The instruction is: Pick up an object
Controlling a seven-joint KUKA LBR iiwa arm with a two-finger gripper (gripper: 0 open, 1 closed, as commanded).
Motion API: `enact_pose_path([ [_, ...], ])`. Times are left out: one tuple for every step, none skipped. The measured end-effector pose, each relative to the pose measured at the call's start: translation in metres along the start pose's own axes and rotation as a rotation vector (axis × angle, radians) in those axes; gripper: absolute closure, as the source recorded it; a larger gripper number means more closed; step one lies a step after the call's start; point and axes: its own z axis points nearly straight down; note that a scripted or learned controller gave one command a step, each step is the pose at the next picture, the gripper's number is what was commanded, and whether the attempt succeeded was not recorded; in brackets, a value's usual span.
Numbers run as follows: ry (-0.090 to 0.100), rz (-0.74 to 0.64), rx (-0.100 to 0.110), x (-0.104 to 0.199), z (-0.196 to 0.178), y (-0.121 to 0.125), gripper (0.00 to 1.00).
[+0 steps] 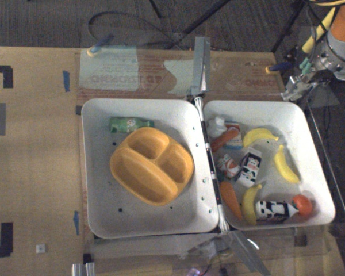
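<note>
The right bin (310, 130) holds several small items: a yellow banana (260, 135) near the top, another banana (287, 165) at the right, a third banana (250, 203) low down, an orange carrot (230, 199), a cow-print carton (250, 167), a second cow-print carton (274, 210) and a red-orange tomato (303, 204). My gripper (291, 89) hangs outside the bin, above its upper right corner, with nothing visibly in it. The arm's wrist (333, 45) rises toward the top right.
The left bin (95, 154) bears an orange divided plate (152, 165) and a green packet (130, 123) at its top edge. A metal divider (200, 68) runs between the bins. Cables and tripod legs lie on the dark floor beyond the bench.
</note>
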Motion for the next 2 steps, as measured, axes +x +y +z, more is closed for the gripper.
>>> enact_pose_path([
  [0.005, -0.193, 0.005, 0.041, 0.021, -0.050, 1.00],
  [0.002, -0.191, 0.000, 0.040, 0.010, -0.049, 1.00],
])
